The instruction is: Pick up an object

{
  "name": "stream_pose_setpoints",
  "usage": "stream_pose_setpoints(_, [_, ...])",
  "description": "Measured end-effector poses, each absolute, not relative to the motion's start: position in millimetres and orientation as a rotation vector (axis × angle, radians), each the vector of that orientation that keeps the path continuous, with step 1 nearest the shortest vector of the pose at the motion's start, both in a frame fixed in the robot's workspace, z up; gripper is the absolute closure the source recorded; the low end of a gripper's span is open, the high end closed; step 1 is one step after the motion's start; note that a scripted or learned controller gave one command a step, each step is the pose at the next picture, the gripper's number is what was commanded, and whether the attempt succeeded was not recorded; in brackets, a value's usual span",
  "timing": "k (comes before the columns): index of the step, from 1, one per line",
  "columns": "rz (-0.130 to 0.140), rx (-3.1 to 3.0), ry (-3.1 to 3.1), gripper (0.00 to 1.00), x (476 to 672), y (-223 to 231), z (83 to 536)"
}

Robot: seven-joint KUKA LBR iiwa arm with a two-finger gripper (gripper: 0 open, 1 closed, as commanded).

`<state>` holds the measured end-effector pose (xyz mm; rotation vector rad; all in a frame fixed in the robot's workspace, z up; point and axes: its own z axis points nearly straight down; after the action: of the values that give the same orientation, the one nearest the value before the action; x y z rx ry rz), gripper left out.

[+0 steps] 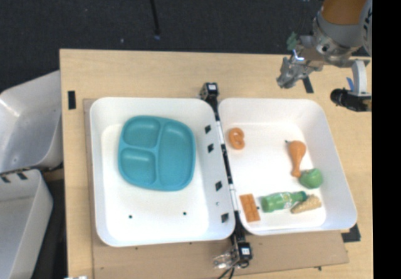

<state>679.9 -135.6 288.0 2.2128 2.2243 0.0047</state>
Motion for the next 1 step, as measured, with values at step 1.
stream_pose_setpoints(1, [0.0, 2.216, 2.227, 1.0, 667.4, -80.4, 272.6])
